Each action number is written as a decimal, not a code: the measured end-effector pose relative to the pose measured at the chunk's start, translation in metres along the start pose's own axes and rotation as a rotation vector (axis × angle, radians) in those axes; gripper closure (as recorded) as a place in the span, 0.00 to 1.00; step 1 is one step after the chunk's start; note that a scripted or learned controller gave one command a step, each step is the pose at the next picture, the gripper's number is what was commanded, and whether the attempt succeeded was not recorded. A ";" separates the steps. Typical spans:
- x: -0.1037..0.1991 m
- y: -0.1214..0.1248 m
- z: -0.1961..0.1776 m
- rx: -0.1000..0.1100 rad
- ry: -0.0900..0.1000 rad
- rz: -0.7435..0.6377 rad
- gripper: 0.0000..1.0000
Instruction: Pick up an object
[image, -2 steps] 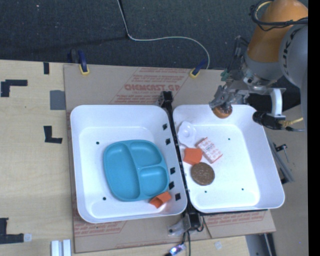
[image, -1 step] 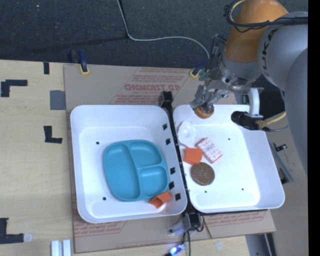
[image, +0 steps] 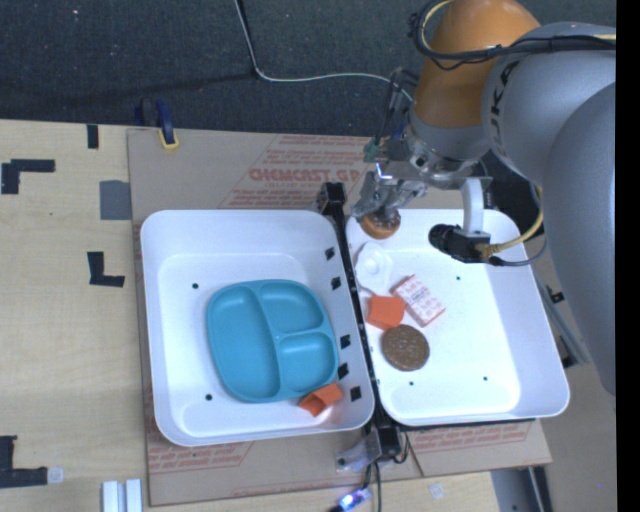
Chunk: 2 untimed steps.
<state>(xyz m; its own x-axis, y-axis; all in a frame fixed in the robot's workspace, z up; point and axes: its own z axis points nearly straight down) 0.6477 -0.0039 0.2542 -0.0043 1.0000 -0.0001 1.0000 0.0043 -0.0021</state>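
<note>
While I watched, the gripper (image: 381, 205) hung at twelve o'clock of the right bin (image: 520, 350); its opening I couldn't tell. Cardboard (image: 260, 170) lay beneath, dark carpet (image: 150, 50) behind.

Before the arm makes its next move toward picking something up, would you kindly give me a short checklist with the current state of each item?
1. Gripper is over the right bin, at its top left corner: ok.
2. A target lies under it: a small orange-brown round object sits just below the gripper: ok.
3. Object is between the fingers: cannot tell; the wrist hides the contact.
4. Other right-bin items lie apart from the target: orange block, red-and-white packet, brown disc are lower in the bin: ok.
5. Left bin contents out of the way: blue divided plate and a small orange piece lie across the divider: ok.
</note>
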 end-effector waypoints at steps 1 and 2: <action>0.044 -0.001 0.006 0.001 0.000 0.000 1.00; 0.093 0.004 0.029 0.001 -0.001 0.001 1.00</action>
